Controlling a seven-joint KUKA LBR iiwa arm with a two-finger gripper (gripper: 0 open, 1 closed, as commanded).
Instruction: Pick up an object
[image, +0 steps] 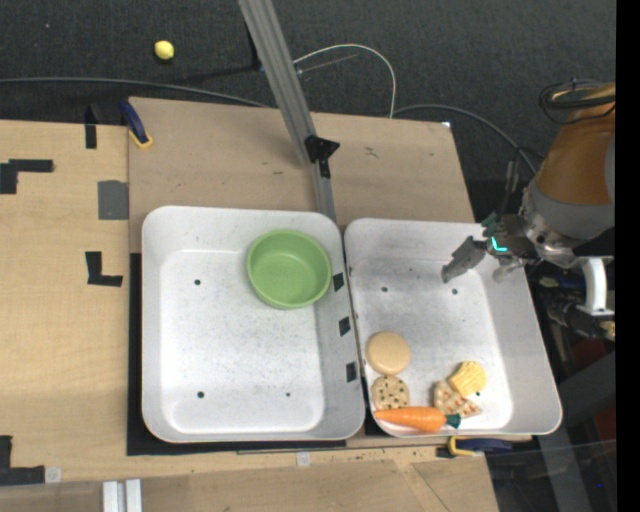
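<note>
- Looking at it, the pick hasn't really started: nothing is lifted yet.
- Hand (470, 260) hovers over the far right part of the right bin (420, 250). I can't tell whether it's parted or closed from this angle, but nothing shows in it.
- Candidates sit bunched at that bin's near edge: a round bun (388, 352), a cracker (390, 390), a carrot (410, 419), and a yellow piece (466, 378).
- Green bowl (289, 268) sits in the left bin (180, 300), far side.
- Left to do, I reckon: choose, descend, close, lift.
</note>
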